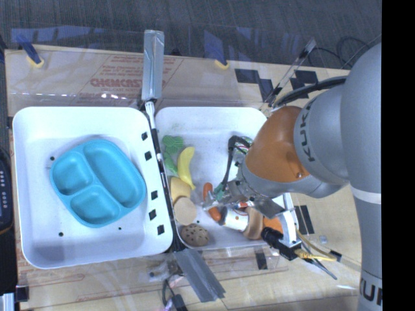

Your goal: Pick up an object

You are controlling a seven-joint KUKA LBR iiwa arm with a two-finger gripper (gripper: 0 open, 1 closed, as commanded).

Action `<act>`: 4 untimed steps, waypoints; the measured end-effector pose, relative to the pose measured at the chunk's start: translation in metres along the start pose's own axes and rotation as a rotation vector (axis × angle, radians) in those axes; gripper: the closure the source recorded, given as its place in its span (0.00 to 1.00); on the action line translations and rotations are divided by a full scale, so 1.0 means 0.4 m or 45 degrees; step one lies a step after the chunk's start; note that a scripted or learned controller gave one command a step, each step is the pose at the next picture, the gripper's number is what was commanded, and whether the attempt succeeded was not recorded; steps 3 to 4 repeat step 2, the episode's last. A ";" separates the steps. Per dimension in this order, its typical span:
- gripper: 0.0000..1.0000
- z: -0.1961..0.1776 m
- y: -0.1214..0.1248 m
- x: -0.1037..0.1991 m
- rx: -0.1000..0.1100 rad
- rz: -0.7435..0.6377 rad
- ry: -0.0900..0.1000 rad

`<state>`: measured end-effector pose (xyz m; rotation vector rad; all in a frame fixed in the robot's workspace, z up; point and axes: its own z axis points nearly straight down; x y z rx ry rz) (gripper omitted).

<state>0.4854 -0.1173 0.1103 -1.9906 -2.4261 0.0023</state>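
A wooden bench (78, 63) is carrying two shallow white bins side by side, with a dark ribbed floor showing beyond its far edge. The left bin (39, 128) is holding a blue divided plate (97, 181), lying tilted across its middle. The right bin (207, 122) is holding a crowd of toy food along its inner wall and near edge.

The grey arm, with its orange band (275, 149), is reaching in from three o'clock and leaning over the right bin. The gripper (224, 199) is hanging low at about six o'clock of that bin, right among the clutter, and whether it is gripping anything cannot be told, since wrist and cables are covering it.

A yellow banana (186, 165) is lying at nine o'clock of the bin, just beside a green leafy piece (172, 149) at ten o'clock. Below them a pale round slice (185, 210) and a brown speckled cookie (195, 236) are sitting toward seven o'clock. A small orange piece (207, 190) is resting just beside the gripper, and a white bottle-like thing (235, 219) with a tan piece (253, 225) is lying under the wrist near five o'clock.
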 end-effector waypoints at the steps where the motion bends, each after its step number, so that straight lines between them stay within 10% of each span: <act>1: 1.00 0.007 0.031 0.034 -0.006 0.167 -0.005; 2: 1.00 -0.209 0.186 0.136 -0.008 0.300 0.001; 4: 1.00 -0.209 0.186 0.136 -0.008 0.300 0.001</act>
